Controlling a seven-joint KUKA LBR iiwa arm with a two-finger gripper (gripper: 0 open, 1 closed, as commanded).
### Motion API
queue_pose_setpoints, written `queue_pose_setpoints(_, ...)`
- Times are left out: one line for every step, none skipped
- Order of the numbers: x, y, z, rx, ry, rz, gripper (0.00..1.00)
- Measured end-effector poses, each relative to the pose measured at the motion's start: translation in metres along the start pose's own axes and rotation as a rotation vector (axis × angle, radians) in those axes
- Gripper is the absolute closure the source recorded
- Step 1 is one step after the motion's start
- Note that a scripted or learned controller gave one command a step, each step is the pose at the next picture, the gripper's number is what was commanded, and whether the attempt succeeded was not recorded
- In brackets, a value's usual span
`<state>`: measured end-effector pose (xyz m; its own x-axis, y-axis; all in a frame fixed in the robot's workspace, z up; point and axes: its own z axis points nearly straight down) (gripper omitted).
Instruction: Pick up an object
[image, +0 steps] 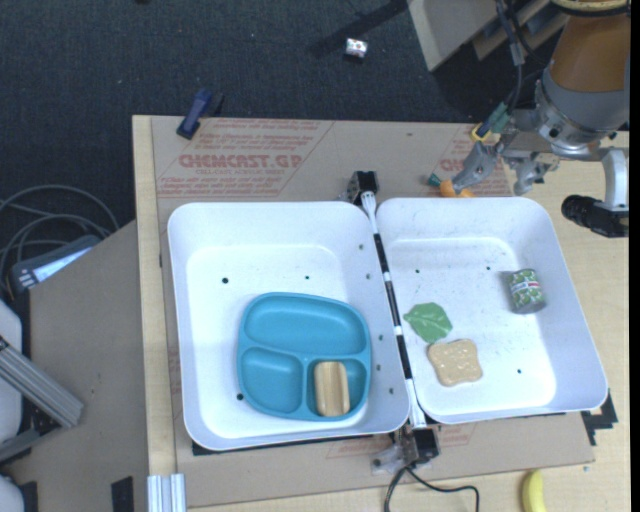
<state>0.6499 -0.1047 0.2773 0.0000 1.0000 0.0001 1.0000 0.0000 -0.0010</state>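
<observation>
My gripper (496, 180) hangs over the far rim of the right bin (560, 250), fingers spread and nothing between them, so it is open. In that bin a small green can (524, 290) lies near the right wall, a green leaf-shaped piece (427, 321) sits by the left wall, and a tan toast slice (455, 362) lies just in front of the leaf. The left bin (200, 260) holds a blue divided plate (290, 340) with a tan bread roll (331, 388) in its front right compartment. All of these lie well in front of the gripper.
Both bins rest on a cardboard sheet (250, 150). A black clamp (364, 184) joins the bins at the far end of their shared rim. A blue clip (198, 112) lies at the cardboard's far left, a yellow thing (534, 492) at the front right, and cables (50, 225) at the left.
</observation>
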Motion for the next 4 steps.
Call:
queue_pose_setpoints(-0.023, -0.009, 0.193, -0.002, 0.0, 0.001, 0.0)
queue_pose_setpoints(-0.062, 0.006, 0.103, -0.004, -0.002, 0.001, 0.0)
queue_pose_setpoints(-0.096, -0.027, 0.194, 0.002, 0.0, 0.001, 0.0)
queue_pose_setpoints(-0.104, -0.069, 0.193, 0.0, 0.0, 0.0, 0.0)
